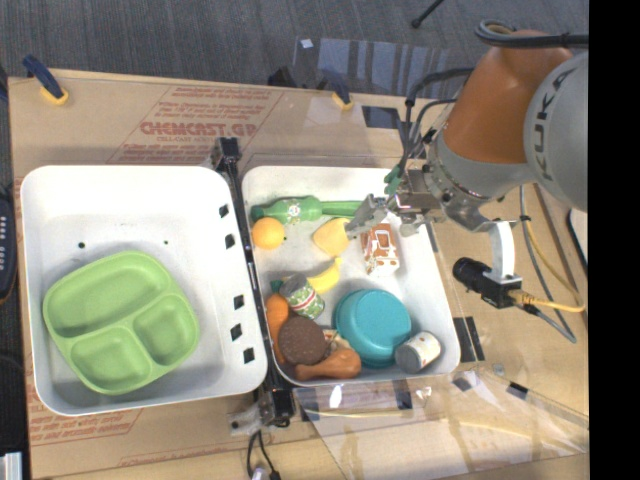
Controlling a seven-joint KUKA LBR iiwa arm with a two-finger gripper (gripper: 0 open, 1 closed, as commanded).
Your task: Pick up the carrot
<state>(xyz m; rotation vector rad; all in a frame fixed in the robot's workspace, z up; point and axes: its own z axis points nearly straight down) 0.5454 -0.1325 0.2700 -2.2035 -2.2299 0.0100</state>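
Observation:
The carrot [276, 315] is a short orange piece lying against the left wall of the right bin [440, 298], partly covered by a round brown item [301, 340]. My gripper [388, 215] hangs over the upper middle of that bin, well up and to the right of the carrot. Its fingers [365, 212] stand open with nothing between them. A red and white carton [381, 248] lies just below the fingertips.
The right bin also holds a green bottle [297, 209], an orange ball [267, 232], a yellow lemon [330, 236], a teal bowl [373, 323], a small can [418, 349] and a brown drumstick [325, 366]. A green divided plate [118, 320] sits in the left bin.

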